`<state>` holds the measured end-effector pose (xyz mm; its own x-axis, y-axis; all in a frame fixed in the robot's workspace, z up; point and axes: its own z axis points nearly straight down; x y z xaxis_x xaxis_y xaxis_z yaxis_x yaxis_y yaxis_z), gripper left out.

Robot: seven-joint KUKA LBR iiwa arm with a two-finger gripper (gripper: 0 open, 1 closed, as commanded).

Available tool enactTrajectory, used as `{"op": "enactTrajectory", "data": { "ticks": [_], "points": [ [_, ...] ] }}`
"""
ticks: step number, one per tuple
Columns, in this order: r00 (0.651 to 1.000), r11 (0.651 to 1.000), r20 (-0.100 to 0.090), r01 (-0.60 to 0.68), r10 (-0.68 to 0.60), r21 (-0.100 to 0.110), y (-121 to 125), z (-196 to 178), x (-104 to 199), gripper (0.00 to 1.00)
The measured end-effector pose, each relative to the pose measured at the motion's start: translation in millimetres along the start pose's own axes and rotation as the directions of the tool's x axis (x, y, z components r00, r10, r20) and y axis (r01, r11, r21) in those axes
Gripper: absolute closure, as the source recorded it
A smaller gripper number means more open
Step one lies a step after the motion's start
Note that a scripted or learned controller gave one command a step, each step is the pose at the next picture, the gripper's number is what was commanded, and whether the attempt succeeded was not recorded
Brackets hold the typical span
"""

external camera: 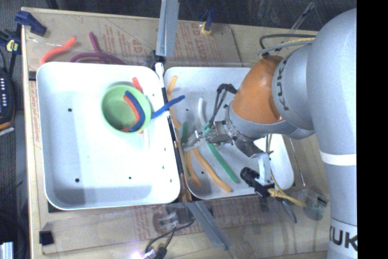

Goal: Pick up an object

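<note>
"KUKA" lettering on grey arm (339, 130), part "KU" at its base

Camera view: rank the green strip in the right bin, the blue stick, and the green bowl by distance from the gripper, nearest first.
1. Green strip, right bin, just below the gripper.
2. Blue stick, crossing the divide between the bins.
3. Green bowl, left bin.

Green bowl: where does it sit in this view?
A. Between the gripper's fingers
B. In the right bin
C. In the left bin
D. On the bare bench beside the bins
C: the green bowl rests on the floor of the left bin, away from the arm reaching over the right bin.
</note>
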<state>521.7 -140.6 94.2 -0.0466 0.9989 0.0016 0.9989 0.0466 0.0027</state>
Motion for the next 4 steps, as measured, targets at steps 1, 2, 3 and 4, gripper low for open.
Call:
{"op": "enactTrajectory", "data": {
  "ticks": [1,2,3,4],
  "points": [
    [1.000,1.000,0.002,0.007,-0.007,0.003,0,-11,-1,1.00],
    [0.984,0.984,0.001,0.181,-0.181,0.003,-14,-144,47,1.00],
    [0.984,0.984,0.001,0.180,-0.180,0.004,-14,-144,47,0.00],
    [0.995,0.995,0.019,0.100,-0.100,-0.006,-7,-2,24,0.00]
  ]
}}
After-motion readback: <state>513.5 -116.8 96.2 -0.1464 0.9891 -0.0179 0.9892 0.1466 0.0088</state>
